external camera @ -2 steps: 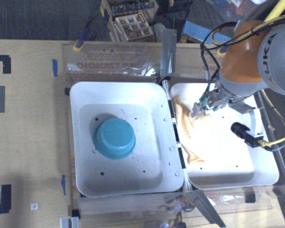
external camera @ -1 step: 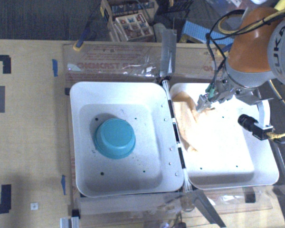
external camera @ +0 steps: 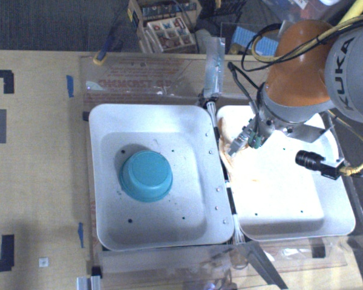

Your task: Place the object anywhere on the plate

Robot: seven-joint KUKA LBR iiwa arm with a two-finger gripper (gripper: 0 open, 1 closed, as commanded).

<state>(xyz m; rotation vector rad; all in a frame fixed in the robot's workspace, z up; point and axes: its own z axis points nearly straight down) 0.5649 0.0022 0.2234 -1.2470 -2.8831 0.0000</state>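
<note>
Left bin (external camera: pixel 103 125) holds blue plate (external camera: pixel 146 175); pincer (external camera: pixel 241 142) over right bin (external camera: pixel 333 222), state unclear.

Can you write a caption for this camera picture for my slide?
Robot arm's gripper hovers at the right bin's left edge; a blue bowl sits in the left bin.

A blue plate (external camera: pixel 146 174) lies in the left bin (external camera: pixel 109 122); the end effector (external camera: pixel 239 144) hangs over the right bin (external camera: pixel 290 216).

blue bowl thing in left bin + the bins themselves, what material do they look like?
Blue bowl: likely plastic; uniform matte teal, soft sheen, rounded moulded rim, seemingly upside down. Left bin and right bin: probably thin formed white plastic; smooth rounded corners, glare on the right one.
</note>
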